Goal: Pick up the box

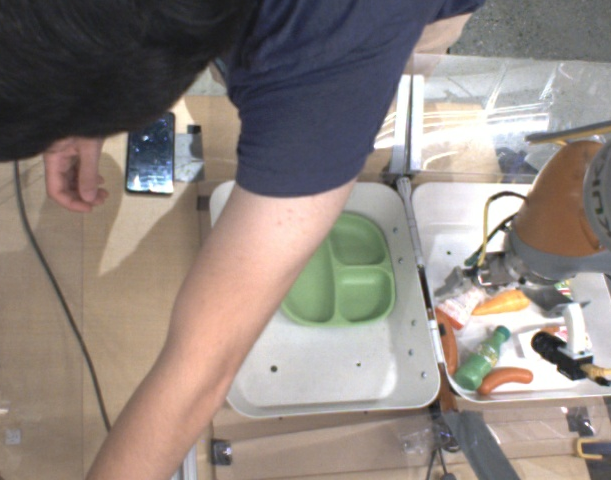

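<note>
I'd call this the approach step: arm [570, 203] sits over the right bin [440, 233], wrist low near the clutter at lower right. Can't pick out the box there, and can't tell the jaw state. Person's arm [275, 268] crosses the left bin [315, 393] over the green tray [360, 283]; next move needs the box located first

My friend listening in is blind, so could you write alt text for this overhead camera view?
A person in a navy shirt leans across the bench, one bare arm stretching over the left white bin that holds a green divided plate. The grey and orange robot arm hangs over the right bin, among toy food including a green bottle and a carrot.
</note>
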Robot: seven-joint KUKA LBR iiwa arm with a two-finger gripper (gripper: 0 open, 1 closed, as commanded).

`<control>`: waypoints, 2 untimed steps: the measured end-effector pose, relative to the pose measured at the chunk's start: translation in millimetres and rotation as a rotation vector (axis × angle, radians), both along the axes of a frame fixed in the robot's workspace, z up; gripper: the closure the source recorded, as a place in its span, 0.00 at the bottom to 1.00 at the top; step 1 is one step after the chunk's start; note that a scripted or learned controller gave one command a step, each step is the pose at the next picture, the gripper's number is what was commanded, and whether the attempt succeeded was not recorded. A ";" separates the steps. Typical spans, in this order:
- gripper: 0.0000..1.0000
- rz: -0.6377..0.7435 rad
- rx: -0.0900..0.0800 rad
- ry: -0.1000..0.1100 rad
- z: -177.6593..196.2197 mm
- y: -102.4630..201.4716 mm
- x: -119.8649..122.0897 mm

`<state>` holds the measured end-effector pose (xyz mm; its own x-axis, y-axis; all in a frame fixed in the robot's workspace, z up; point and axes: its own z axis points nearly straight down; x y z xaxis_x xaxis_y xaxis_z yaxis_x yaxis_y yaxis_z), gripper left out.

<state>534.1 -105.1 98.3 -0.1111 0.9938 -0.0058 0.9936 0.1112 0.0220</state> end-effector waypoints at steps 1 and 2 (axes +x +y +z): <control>1.00 0.000 -0.002 -0.010 12.7 -1.0 2.7; 0.00 0.000 -0.002 -0.009 12.6 -1.0 2.6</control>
<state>536.7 -106.0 110.9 -0.1113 0.9938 -0.0088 0.9933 0.1115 0.0311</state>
